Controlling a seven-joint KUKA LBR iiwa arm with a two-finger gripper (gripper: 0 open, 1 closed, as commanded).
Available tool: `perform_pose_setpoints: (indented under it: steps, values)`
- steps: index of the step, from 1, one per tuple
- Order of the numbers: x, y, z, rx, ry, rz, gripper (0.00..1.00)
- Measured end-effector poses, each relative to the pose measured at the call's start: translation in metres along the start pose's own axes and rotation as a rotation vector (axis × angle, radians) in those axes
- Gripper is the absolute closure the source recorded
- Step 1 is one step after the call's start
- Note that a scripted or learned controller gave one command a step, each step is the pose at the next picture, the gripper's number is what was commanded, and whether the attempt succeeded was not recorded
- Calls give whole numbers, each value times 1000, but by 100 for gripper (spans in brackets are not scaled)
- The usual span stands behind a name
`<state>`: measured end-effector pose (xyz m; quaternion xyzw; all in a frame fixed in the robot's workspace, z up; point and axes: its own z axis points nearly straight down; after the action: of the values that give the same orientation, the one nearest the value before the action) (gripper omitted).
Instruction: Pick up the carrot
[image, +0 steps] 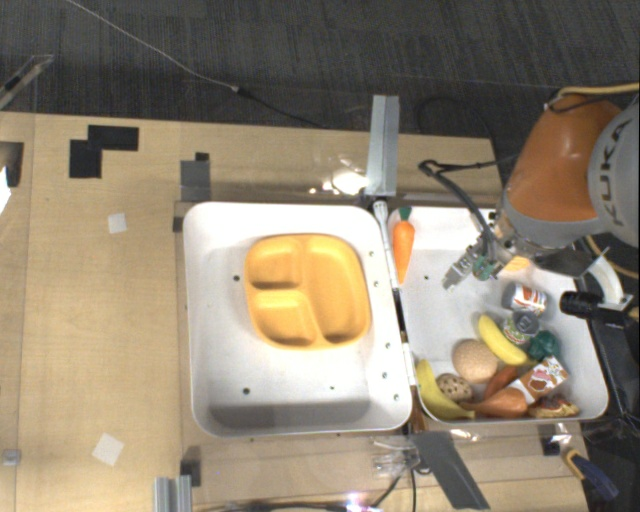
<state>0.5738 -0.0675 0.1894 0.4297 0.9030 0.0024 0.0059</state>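
The small orange carrot with a green top (402, 246) lies against the left wall of the right-hand shallow white bin (440, 300). The jaws (468, 268) hover right of the carrot, well apart from it; their state cannot be told.

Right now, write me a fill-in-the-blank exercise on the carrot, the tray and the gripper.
1. The carrot lies in the ____ bin, against its wall.
2. The yellow tray sits in the ____ bin.
3. The tray has ____ compartments.
4. The gripper hangs over the right bin, to the ____ of the carrot.

Missing words: right; left; three; right
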Motion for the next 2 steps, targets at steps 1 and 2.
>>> perform_pose_setpoints:
  steps: [1, 2]
  values:
    - [15, -97, -60, 3, -2, -118, 100]
    - [-32, -133, -118, 3, -2, -360, 100]
